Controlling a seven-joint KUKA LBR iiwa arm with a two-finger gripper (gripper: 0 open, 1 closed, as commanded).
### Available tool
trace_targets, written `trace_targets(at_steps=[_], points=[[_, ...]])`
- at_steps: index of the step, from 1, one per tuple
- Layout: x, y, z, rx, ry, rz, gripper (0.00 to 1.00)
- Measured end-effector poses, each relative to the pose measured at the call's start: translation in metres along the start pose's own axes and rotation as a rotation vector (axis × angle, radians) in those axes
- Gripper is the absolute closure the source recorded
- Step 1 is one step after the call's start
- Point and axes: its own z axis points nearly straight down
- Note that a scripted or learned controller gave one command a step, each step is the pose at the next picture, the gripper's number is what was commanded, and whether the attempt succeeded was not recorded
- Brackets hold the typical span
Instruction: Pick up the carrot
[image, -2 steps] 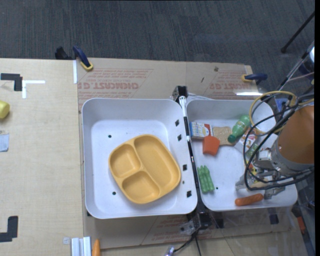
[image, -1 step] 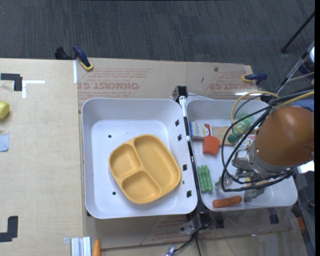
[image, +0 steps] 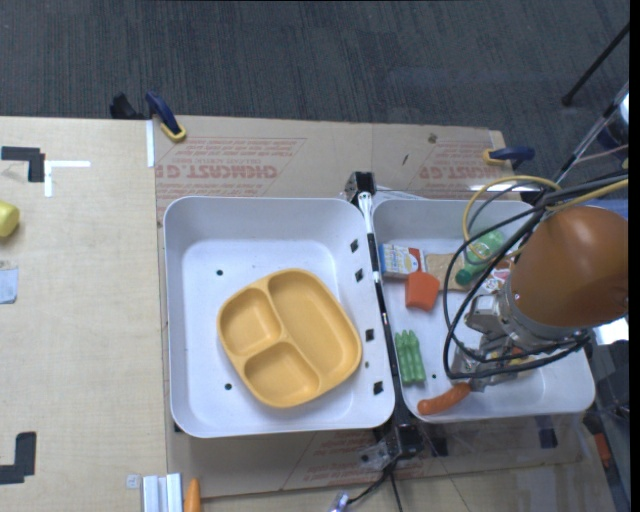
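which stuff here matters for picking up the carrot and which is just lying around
Belongs to the job:
- carrot, at the near edge of the right bin
- gripper, low over the carrot's right end

Just lying about:
- green pea pods
- orange block
- small carton
- green bottle
- yellow divided plate in the left bin

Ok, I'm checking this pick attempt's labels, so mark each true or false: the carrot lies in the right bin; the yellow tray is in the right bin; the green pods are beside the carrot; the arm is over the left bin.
1. The carrot lies in the right bin: true.
2. The yellow tray is in the right bin: false, it sits in the left bin.
3. The green pods lie close to the carrot: true.
4. The arm is over the left bin: false, it is over the right bin.
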Motion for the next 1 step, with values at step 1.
trace_targets(at_steps=[1], points=[[-0.0149, -0.0071, 0.0101, -0.004, 0.005, 0.445, 1.0]])
